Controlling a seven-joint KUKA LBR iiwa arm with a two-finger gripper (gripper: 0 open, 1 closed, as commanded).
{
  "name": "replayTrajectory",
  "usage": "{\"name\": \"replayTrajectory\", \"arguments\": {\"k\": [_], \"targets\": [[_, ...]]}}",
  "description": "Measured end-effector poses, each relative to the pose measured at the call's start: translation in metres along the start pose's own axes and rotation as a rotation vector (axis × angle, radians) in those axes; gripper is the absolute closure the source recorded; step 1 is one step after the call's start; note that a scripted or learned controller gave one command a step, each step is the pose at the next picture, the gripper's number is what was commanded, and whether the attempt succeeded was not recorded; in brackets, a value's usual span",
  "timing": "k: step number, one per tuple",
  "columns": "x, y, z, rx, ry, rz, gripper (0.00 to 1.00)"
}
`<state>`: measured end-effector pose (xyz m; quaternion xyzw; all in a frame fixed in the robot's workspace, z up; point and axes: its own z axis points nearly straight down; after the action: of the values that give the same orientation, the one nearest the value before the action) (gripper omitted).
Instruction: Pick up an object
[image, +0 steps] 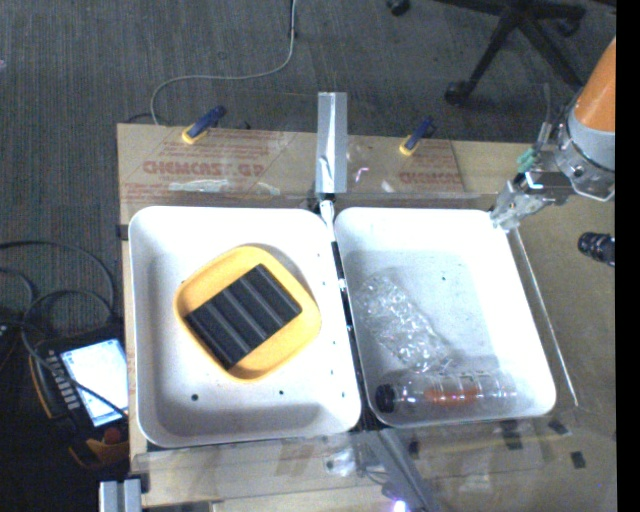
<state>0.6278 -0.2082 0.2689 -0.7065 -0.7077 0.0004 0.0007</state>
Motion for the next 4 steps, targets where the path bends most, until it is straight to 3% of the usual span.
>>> {"name": "replayTrajectory", "arguments": {"k": [1, 2, 3, 4], "targets": [[0.084, 0.021, 0.101, 0.001, 0.0, -0.066, 0.0], [0.112, -0.046, 0.167, -0.004, 0.0, -0.086, 0.0], [0.0, -0.086, 0.129, -0.001, -0.004, -0.027, 0.0], [0.078, -0.045, 0.096, -0.002, 0.0, -0.233, 0.0]]}}
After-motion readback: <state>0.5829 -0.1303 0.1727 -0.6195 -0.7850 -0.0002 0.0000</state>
